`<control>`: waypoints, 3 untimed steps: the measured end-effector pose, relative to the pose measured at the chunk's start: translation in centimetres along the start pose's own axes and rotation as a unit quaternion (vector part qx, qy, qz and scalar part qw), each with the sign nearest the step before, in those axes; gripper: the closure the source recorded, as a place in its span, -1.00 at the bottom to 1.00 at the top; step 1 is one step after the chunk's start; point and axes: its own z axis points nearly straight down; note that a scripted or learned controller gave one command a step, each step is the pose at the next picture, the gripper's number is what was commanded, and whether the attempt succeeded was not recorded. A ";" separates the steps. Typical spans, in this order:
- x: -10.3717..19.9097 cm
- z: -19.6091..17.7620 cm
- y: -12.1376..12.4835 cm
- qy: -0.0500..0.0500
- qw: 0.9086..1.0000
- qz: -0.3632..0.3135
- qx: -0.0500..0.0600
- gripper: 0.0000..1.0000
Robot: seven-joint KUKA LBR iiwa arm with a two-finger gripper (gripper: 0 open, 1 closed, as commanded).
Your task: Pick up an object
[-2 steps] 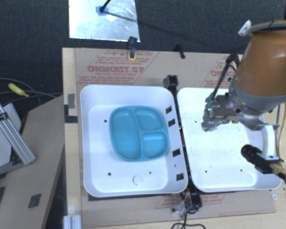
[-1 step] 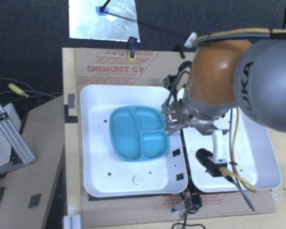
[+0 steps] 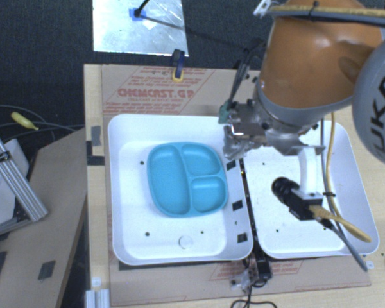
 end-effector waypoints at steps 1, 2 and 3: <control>4.0 -1.7 0.0 -0.002 1.000 0.001 0.005 1.00; 1.9 -5.2 0.1 -0.002 1.000 0.005 0.004 1.00; -2.6 -9.8 0.1 -0.002 1.000 0.006 0.003 1.00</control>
